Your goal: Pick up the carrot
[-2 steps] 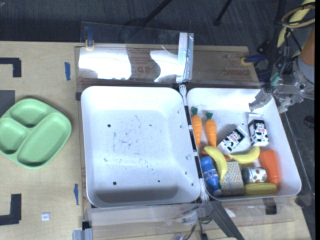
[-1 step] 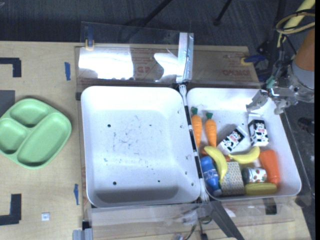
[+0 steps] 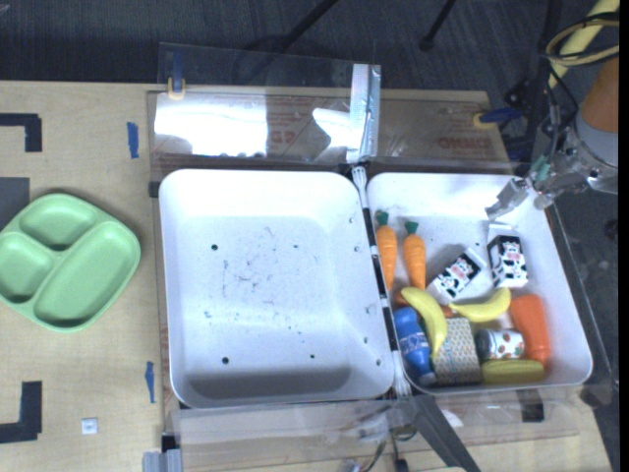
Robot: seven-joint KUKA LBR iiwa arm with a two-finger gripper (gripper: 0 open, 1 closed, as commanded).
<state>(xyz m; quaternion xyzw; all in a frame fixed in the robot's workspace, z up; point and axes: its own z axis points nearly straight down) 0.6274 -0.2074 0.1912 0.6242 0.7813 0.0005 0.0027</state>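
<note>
Not yet begun, by the look of things: two carrots [image 3: 414,259] lying side by side against the left wall of the right bin [image 3: 575,308], green tops toward its far edge, neither one lifted or touched. Hand [image 3: 524,190] poised over the far right corner of that bin, well apart from both carrots; too small and blurred to tell whether spread or pressed together, nothing visibly pinched. Still to do: crossing the bin toward its left wall, lowering, closing on a carrot, raising it. Crowded near half of the bin: banana [image 3: 429,314] touching the carrots' lower ends, blue bottle [image 3: 412,342] just beside it at the left wall, two cow-patterned cartons [image 3: 458,274] toward the middle, an orange piece [image 3: 531,324] by the right wall. Likely nuisances: the bin wall close along one carrot, the twin carrot alongside, the banana at the tips. Left bin [image 3: 187,293] next door, green divided plate [image 3: 29,293] near the counter's left edge.
</note>
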